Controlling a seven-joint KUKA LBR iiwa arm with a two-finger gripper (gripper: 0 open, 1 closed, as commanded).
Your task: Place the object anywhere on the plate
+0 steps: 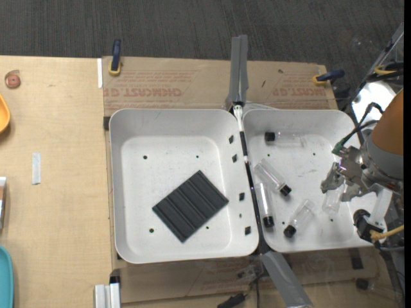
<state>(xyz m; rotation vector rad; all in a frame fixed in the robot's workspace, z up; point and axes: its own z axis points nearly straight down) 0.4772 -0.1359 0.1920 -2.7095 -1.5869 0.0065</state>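
The end effector (335, 186) hangs low over the right bin (302, 239) near its right wall; whether it is open or closed cannot be told. Around it in that bin lie clear plastic vials with black caps: one (284, 137) near the top, one (271, 178) beside the divider, one (264, 205) along the divider, and one (298, 217) lower down. The left bin (128, 140) holds the plate (190, 205), a dark ribbed rectangle lying at an angle. Under both bins lies brown cardboard (173, 85) with mirrored red print, on the pale wooden table (51, 140).
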